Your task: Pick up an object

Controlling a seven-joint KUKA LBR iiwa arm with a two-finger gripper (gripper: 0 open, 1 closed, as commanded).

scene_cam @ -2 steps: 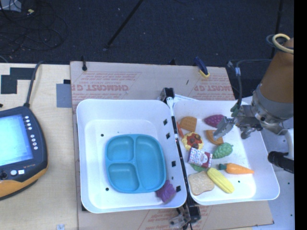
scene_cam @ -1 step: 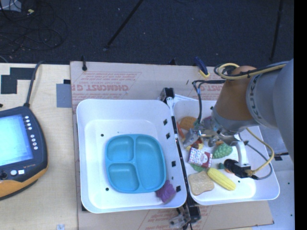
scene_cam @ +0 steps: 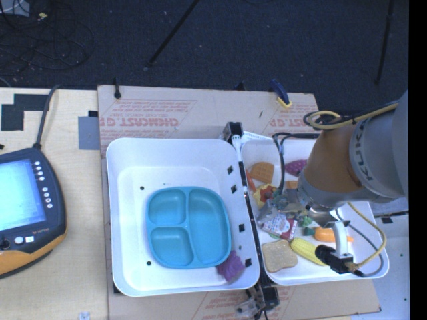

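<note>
The right bin (scene_cam: 377, 255) holds several toy foods. An orange waffle-like piece (scene_cam: 261, 172) lies at its back left, with a red piece (scene_cam: 267, 193) just in front of it. A bread slice (scene_cam: 279, 255) lies at the front, next to a yellow corn cob (scene_cam: 307, 249) and an orange carrot (scene_cam: 325, 233). A red-and-white packet (scene_cam: 280, 227) lies in the middle. My gripper (scene_cam: 275, 211) is low in this bin, right above the packet and beside the red piece. The arm's wrist hides the bin's centre.
The left bin (scene_cam: 127, 159) holds a blue divided plate (scene_cam: 188, 227) and a purple grape bunch (scene_cam: 231, 267) at its front right corner. A divider wall (scene_cam: 241, 199) separates the bins. A tablet-like controller (scene_cam: 27, 205) lies at far left. Cables (scene_cam: 363, 245) loop over the right bin.
</note>
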